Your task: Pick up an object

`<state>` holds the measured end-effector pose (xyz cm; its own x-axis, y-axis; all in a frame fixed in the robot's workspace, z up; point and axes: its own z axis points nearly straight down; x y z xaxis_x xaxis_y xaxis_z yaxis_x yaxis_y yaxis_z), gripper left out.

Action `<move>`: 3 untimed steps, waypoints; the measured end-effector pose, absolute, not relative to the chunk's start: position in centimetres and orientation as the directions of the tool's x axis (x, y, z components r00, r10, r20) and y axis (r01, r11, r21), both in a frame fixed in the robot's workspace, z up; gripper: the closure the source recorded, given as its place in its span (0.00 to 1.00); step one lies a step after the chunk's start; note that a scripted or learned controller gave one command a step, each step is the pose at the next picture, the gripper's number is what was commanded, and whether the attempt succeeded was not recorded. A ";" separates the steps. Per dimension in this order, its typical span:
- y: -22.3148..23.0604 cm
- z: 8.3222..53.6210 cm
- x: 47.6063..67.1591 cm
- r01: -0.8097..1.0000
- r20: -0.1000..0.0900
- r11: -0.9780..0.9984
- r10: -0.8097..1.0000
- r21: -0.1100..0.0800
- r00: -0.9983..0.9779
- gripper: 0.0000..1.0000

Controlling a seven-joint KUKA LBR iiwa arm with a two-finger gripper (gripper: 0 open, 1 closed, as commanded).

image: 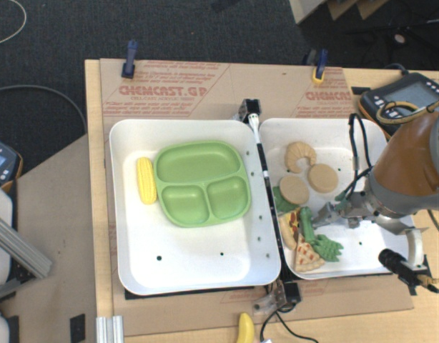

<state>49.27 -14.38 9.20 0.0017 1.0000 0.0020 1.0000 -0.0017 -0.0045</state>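
Here end effector (pixel 332 213), grip state unclear, sits seemingly touching green toy (pixel 321 243) in rt bin (pixel 362 263).

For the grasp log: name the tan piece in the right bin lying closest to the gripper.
The round tan disc, rightmost of the three, lies nearest the gripper.

Right bin (pixel 362 138), shallow and white, packed along its left side. Pale croissant-like piece (pixel 299 154) at the top, curled. Two round tan discs just below: one (pixel 323 178) to the right, another (pixel 294 189) lower left, lying flat, nearly touching. Green leafy toy (pixel 325 246) sprawled lower down, stems pointing up-left. Pizza slice (pixel 306 254) beneath it, partly covered, tip near the bin's front wall. Thin green strip (pixel 282 200) along the left wall.
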 end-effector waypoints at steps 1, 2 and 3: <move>-14.5 10.2 49.6 1.000 -0.001 -0.001 1.000 0.001 0.001 1.00; -10.1 8.4 52.1 1.000 -0.001 0.004 1.000 0.003 -0.004 1.00; -3.3 19.1 55.5 1.000 0.001 0.009 1.000 0.012 -0.009 1.00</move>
<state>55.49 -3.25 19.12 -0.0089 1.0000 0.0008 0.9999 0.0089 0.0121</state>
